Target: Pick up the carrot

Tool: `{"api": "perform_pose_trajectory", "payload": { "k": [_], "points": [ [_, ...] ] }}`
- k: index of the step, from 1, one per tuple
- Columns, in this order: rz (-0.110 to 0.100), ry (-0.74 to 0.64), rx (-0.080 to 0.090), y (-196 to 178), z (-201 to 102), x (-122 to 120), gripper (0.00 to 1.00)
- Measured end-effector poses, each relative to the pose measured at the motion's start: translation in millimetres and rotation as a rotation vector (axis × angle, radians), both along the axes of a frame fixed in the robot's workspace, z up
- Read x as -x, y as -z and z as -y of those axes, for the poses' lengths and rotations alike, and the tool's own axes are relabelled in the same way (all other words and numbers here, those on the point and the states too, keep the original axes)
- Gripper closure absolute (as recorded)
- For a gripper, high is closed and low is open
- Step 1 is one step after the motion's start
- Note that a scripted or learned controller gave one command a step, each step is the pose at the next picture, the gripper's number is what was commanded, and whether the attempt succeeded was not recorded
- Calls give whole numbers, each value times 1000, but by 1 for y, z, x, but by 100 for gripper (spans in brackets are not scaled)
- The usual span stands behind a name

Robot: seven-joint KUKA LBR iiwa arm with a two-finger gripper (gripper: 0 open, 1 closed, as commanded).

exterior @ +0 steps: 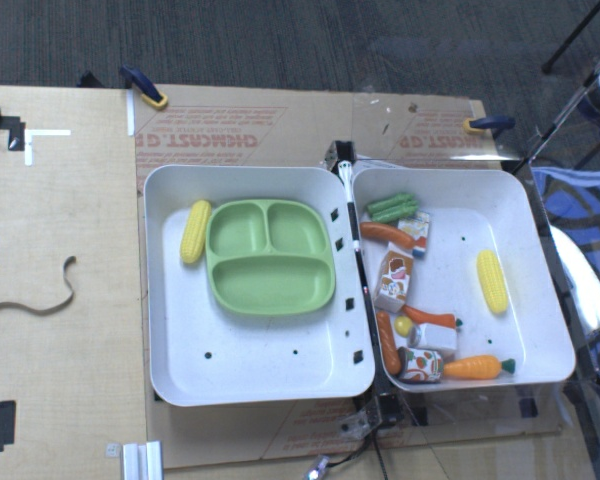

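Observation:
A carrot (pixel 475 367) with a green top lies on its side at the front edge of the right bin (pixel 450 193). A second, thinner carrot (pixel 432 318) lies just behind it near the bin's middle. A third orange carrot-like piece (pixel 385 233) rests at the back left, below the green beans (pixel 392 206). Another orange piece (pixel 387 338) lies along the bin's left wall.
The right bin also holds a corn cob (pixel 492 280), small food boxes (pixel 394 278) (pixel 420 365) and a yellow piece (pixel 405 325). The left bin (pixel 250 378) holds a green divided plate (pixel 271 255) and another corn cob (pixel 194 231).

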State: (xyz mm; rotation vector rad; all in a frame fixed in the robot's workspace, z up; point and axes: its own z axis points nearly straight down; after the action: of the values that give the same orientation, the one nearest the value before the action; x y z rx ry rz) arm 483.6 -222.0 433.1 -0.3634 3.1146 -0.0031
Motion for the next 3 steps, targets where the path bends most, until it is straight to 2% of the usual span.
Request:
{"api": "perform_pose_trajectory", "payload": {
  "k": [1,2,3],
  "points": [
    [-2,-147,0,6,0,-4,0],
    [0,-381,1,-4,0,-12,0],
    [-1,-714,1,-5,0,-11,0]
  ]
}}
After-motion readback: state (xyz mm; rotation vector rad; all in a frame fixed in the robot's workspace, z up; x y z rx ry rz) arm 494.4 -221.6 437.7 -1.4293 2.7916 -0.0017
